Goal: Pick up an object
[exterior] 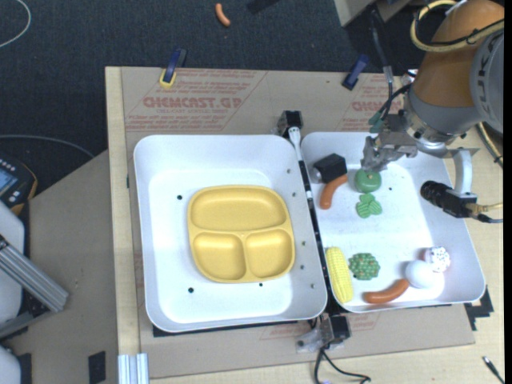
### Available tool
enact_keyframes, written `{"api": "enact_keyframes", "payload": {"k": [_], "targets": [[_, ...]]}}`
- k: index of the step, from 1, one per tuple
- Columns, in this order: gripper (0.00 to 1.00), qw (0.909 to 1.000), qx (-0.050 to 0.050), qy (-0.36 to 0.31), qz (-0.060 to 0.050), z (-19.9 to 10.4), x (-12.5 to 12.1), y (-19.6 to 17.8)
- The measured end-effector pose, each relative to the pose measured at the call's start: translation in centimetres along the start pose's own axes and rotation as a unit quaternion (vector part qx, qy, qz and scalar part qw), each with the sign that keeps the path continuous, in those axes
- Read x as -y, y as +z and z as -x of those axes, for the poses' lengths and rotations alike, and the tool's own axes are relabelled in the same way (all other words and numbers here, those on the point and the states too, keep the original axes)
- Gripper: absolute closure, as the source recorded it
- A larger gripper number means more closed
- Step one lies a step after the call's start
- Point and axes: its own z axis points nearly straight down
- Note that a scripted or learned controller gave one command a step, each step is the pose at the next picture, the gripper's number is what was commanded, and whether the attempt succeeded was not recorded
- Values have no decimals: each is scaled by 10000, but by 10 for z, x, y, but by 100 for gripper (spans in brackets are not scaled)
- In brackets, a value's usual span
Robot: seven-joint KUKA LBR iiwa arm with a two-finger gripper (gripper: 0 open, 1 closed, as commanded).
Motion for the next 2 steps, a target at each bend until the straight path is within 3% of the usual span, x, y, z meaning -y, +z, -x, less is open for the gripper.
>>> {"api": "enact_keyframes", "payload": {"k": [1,2], "targets": [[100,10000,-4,-5,5,-48,-31,-1],[100,10000,1,14,3,-62,-43,-8]]}}
